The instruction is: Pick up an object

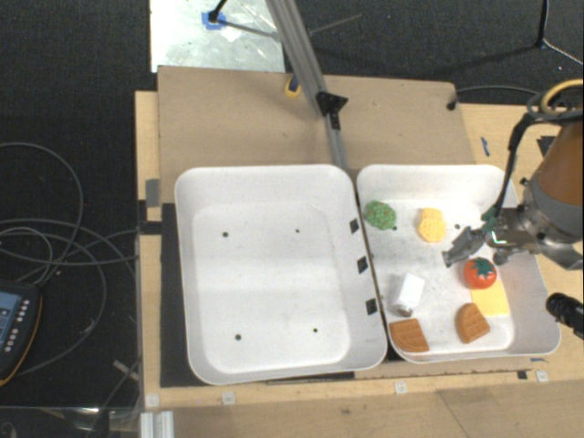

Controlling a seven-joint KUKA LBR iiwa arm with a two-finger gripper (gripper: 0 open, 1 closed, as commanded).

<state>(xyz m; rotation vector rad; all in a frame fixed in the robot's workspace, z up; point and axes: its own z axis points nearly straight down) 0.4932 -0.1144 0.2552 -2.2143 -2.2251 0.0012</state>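
Note:
The right bin (pixel 429 179) holds several toy foods: a green broccoli (pixel 380 214), a yellow corn piece (pixel 432 225), a white block (pixel 410 290), a red tomato (pixel 480 273), a flat yellow slab (pixel 495 301) and two brown bread pieces (pixel 410 335) (pixel 472 322). My gripper (pixel 479 252) reaches in from the right and hangs just behind and above the tomato. It is open, one finger (pixel 456 249) spread to the left and the other to the right, with nothing between them.
The left bin (pixel 265 185) lies beside the right one, with black clips (pixel 362 264) along their shared wall. A grey pole (pixel 301 44) slants over the back of the bench. Cables run on the floor at left.

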